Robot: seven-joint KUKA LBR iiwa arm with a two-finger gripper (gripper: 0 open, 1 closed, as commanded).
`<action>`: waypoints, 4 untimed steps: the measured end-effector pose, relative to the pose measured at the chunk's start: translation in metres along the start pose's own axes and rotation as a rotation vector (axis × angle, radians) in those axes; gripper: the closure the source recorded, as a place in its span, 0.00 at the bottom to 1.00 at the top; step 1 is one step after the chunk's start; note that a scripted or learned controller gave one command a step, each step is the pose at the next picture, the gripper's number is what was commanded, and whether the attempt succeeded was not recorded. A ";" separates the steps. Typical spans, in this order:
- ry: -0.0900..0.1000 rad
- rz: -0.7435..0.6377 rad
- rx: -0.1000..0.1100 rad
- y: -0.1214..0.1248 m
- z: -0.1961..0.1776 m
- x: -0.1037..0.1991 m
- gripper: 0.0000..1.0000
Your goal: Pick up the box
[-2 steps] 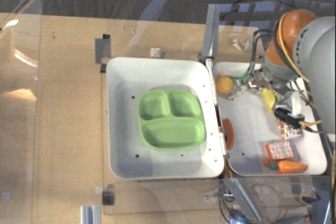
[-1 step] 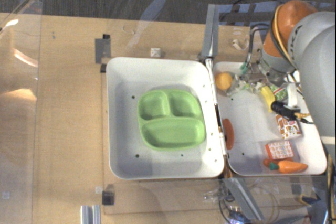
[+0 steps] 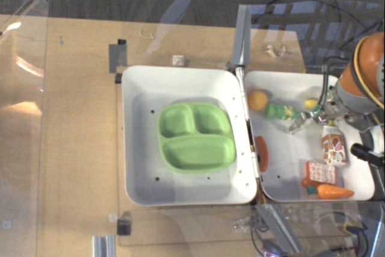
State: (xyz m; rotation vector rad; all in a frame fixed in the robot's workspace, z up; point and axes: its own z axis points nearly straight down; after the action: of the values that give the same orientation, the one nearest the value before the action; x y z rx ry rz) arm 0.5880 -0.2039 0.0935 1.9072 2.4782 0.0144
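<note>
From the camera above, the box (image 3: 334,149) stands long-side up-and-down at the right of the right bin (image 3: 283,186), with a second small box (image 3: 321,173) just below it. The claw (image 3: 323,112) hangs just above the box, toward the frame's top. I cannot tell its grip. The box print is too small to read.
</note>
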 end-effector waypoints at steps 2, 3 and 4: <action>0.004 -0.257 0.009 -0.072 -0.054 0.017 0.00; -0.008 -0.170 -0.005 -0.091 -0.002 0.021 0.00; -0.004 0.108 -0.009 -0.004 -0.001 0.061 0.00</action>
State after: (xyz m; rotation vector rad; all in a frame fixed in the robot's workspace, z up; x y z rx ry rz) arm 0.5686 -0.1458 0.0940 2.0331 2.3652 0.0228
